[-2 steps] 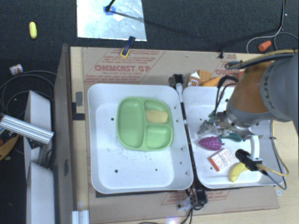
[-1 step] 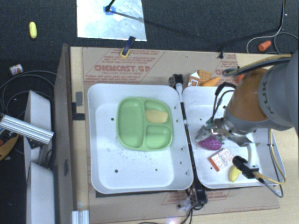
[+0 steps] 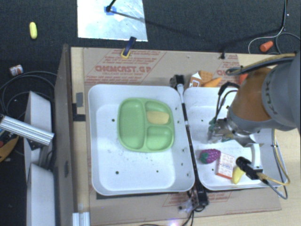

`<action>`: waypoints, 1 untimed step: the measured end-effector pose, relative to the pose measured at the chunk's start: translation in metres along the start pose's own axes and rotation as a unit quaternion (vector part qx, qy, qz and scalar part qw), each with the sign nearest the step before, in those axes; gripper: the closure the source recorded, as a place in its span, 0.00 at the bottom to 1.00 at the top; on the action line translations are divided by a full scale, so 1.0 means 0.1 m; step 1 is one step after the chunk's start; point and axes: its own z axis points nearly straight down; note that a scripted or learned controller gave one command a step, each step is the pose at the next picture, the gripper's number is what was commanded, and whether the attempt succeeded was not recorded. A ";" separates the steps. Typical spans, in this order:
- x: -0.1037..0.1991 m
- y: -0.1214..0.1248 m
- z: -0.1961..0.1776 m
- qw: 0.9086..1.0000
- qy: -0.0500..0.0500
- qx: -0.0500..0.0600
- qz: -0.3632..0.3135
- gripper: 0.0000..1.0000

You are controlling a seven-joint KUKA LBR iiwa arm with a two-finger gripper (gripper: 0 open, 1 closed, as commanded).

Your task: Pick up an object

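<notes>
Down in the right bin [image 3: 202, 105], the gripper [image 3: 217, 134] hovers just beyond a purple toy [image 3: 209, 155]; whether its fingers are wide or narrow, I cannot tell.

Red lettering reading "CHEMCAST GP" is being shown on the brown protective sheet [image 3: 141, 65] beneath the bins. Smaller print there is being left unread, too blurred.

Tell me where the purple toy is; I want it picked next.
The purple toy lies in the right bin, near its front left corner, beside the red-and-white card and just below the tool.
</notes>
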 end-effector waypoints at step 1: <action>0.00 0.00 0.00 1.000 0.000 0.000 0.000 0.00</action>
